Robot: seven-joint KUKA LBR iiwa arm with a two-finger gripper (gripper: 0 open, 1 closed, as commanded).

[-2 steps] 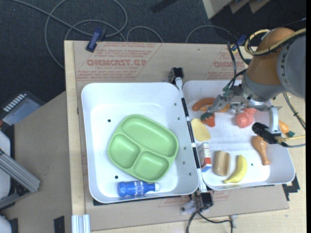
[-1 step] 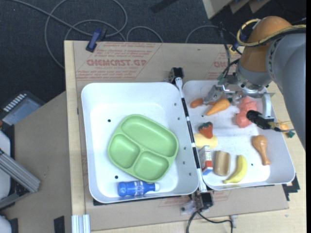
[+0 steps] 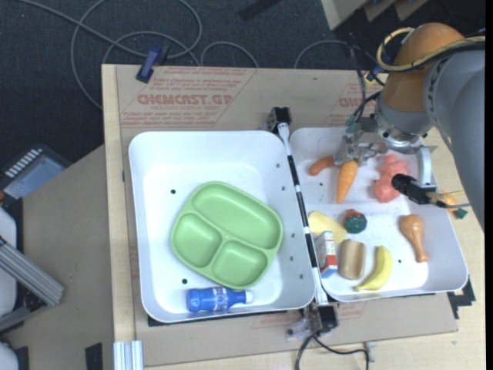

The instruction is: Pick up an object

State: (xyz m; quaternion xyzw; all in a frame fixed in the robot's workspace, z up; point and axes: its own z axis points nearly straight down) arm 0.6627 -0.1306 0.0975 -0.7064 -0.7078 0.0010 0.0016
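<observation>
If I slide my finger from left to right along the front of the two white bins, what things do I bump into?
Blue bottle → green tray → small tube → brown roll → banana → drumstick.

divided plate (image 3: 225,233) in left bin (image 3: 146,160), bottle (image 3: 217,300) before it; carrot (image 3: 347,179), banana (image 3: 377,270) in right bin (image 3: 451,262)

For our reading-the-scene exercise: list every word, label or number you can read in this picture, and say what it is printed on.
"CHEMCAST GP", red print on the brown board under the bins; the lines below it are too small to read.
More red print on the board near the arm: blurred.
Blue bottle label: unreadable.
Small bottle label: unreadable.
</observation>
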